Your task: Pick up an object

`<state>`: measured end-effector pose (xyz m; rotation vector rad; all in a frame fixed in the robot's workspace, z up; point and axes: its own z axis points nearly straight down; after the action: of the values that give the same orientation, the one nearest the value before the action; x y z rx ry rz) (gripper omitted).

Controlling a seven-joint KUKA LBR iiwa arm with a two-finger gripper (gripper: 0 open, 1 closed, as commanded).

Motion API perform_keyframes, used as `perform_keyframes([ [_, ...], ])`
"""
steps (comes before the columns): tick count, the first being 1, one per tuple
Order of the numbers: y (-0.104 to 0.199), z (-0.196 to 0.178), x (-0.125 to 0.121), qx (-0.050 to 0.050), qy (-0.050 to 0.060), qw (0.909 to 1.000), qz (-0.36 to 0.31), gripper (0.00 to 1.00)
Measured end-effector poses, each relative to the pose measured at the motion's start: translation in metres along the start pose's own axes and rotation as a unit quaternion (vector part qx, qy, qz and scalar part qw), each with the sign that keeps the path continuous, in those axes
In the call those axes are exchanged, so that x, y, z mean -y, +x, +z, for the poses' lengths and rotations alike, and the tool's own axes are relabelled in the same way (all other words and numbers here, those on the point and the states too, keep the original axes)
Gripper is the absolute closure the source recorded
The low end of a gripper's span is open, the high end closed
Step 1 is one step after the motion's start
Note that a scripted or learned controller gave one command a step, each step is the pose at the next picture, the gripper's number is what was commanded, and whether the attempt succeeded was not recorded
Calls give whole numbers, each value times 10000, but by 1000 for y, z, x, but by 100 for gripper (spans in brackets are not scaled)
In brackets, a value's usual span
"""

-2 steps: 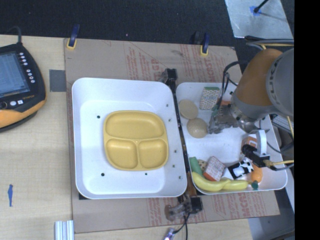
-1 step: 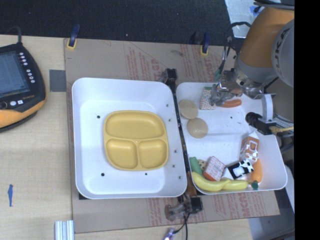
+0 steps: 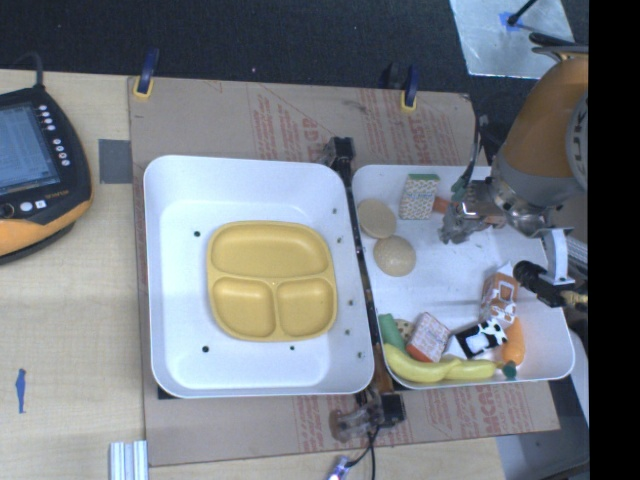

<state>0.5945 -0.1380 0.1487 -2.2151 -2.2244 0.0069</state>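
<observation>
Gripper [image 3: 458, 223] hangs over the right bin's [image 3: 440, 278] far side, near the carton [image 3: 419, 196]; its grip is impossible to read. Banana [image 3: 435, 369], carrot [image 3: 513, 343] and two round cookies [image 3: 386, 236] lie loose below it.

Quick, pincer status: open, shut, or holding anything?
Pincer: cannot be told; it sits low in the right white bin, near the small green-and-white box, nothing visibly held.

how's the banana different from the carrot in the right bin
The banana is yellow, long and curved, lying along the near wall of the right bin. The carrot is orange, shorter and stubbier, lying at the banana's right end. Both are toy foods.
</observation>
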Motion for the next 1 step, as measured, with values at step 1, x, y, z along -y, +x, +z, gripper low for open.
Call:
perform_keyframes([
  [1,41,-38,36,-4,0,10000,-12,100],
])
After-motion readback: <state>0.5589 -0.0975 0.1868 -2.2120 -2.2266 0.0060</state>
